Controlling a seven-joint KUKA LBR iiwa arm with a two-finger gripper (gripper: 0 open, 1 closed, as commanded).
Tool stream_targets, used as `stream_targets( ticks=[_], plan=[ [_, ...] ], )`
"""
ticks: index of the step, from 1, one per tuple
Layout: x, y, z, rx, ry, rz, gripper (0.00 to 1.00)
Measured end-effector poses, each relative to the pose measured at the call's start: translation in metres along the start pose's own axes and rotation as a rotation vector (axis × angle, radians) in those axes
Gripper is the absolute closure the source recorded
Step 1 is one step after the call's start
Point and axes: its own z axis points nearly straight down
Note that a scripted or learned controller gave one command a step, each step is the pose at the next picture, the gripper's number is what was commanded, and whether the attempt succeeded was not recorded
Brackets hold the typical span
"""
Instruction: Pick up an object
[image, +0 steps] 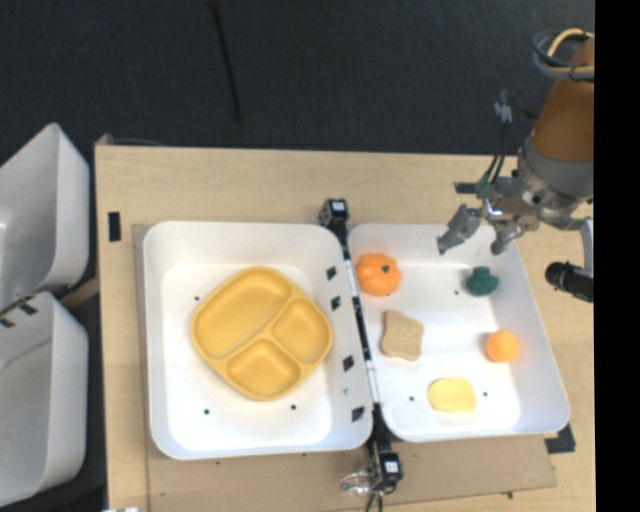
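yellow tray (262, 332), orange fruit (378, 275), teal toy (482, 282), white bins (160, 400)

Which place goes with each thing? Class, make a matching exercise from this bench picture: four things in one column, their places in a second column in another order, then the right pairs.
Things
1. yellow divided plate
2. tangerine with green stem
3. dark green piece
4. pale yellow piece

Places
A. right bin, near front edge
B. left bin
C. right bin, by the divider between bins
D. right bin, just below the gripper

Pairs: 1-B, 2-C, 3-D, 4-A
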Motion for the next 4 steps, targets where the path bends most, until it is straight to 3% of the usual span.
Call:
stream_targets(
  ticks=[1, 4],
  plan=[
    [0.000, 0.002, -0.007, -0.011, -0.002, -0.003, 0.00],
    [-0.017, 0.004, 0.150, -0.009, -0.005, 0.002, 0.00]
  ],
)
